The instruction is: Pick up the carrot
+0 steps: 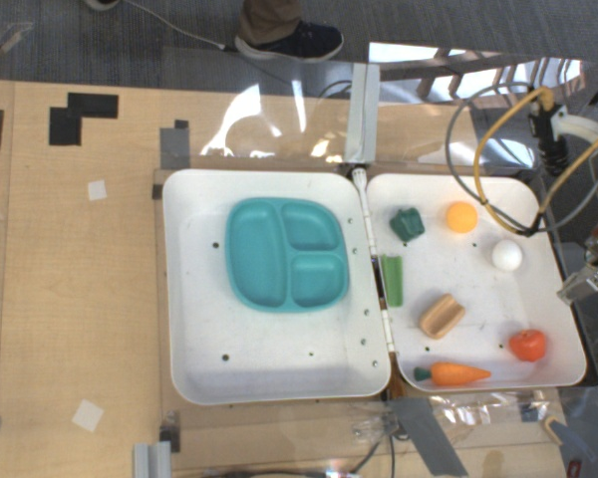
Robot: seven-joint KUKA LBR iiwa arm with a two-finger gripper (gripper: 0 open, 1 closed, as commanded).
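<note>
The carrot (458,373) is orange with a small green top. It lies flat along the near wall of the right bin (478,192), with its tip pointing right. My gripper (590,281) shows as a grey piece at the right edge of the view, just outside the right bin's rim. It is to the right of and beyond the carrot, well apart from it, and nothing is seen in it.
The right bin also holds a red tomato (527,345) close to the carrot, a tan block (442,315), a green stick (392,280), a white ball (506,256), an orange ball (461,217) and a dark green piece (407,224). A teal divided plate (286,254) sits in the left bin (199,366). Cables (498,147) loop behind the right bin.
</note>
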